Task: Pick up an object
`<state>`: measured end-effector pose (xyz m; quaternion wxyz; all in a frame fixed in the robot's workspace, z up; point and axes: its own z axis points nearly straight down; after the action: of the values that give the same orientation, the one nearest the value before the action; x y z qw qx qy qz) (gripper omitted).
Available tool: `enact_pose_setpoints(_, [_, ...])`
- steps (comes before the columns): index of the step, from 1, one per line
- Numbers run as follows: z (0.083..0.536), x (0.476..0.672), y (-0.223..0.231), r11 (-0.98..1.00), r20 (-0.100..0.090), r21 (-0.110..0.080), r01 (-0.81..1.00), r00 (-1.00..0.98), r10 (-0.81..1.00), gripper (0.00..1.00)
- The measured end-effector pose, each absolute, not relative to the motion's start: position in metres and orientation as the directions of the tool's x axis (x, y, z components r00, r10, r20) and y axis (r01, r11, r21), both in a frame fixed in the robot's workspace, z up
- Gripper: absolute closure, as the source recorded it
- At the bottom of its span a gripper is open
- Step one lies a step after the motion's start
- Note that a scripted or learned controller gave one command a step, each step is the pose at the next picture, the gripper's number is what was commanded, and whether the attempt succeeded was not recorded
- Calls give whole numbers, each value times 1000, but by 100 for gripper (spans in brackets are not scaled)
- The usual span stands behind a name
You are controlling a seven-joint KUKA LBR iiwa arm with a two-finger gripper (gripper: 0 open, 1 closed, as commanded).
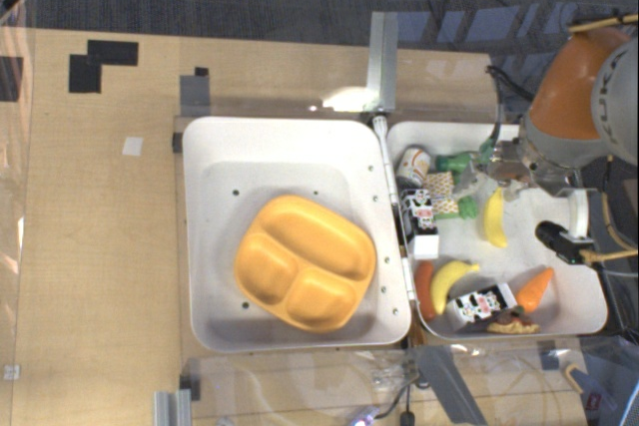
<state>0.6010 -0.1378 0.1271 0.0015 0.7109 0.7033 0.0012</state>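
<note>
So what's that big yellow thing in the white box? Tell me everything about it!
It's a yellow divided plate, shiny like smooth plastic, with rounded corners and three sunken sections: one long one and two smaller ones. It lies flat and a bit turned on the floor of the left bin, facing up, with nothing in it. It touches only the bin's floor and sits closer to the front right corner.

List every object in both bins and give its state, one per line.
yellow divided tray: right way up, lying in the left bin
upper banana: lying loose in the right bin
lower banana: lying beside the tomato
carrot: lying loose near the bin's right side
gripper: over the right bin's far end
</note>
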Motion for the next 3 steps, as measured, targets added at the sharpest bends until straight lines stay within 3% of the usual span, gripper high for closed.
enact_pose_setpoints(1, [194, 607, -84, -43, 0, 8, 999, 43, 999, 0])
enact_pose_setpoints(2, [115, 571, -139, -55, -1, 3, 998, 55, 998, 0])
enact_pose_setpoints(3, [90, 561, -178, -57, -2, 12, 998, 57, 998, 0])
